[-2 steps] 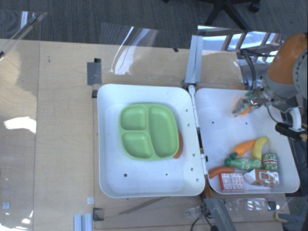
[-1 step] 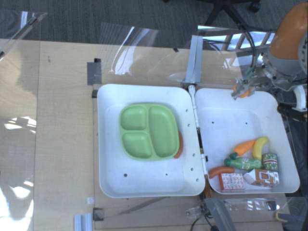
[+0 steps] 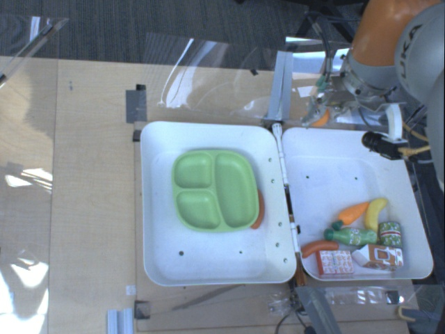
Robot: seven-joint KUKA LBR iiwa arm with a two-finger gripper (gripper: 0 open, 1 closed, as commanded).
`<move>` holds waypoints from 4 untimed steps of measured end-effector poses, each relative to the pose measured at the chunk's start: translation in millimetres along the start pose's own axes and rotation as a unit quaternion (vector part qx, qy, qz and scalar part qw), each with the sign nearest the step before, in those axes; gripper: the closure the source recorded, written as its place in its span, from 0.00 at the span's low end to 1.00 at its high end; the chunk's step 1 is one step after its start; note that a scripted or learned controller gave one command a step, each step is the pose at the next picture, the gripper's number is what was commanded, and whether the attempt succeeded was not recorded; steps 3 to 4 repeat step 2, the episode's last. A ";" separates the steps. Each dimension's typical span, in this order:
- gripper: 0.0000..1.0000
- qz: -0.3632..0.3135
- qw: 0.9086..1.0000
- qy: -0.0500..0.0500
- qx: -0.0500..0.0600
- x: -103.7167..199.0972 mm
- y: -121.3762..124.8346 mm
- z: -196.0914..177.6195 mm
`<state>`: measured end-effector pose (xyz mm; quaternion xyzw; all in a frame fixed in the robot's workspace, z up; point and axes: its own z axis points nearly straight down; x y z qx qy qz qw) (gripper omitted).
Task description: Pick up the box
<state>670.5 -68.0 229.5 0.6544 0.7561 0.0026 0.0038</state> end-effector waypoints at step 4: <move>1.00 -0.208 0.978 -0.001 -0.001 -59.7 -125.7 -209.5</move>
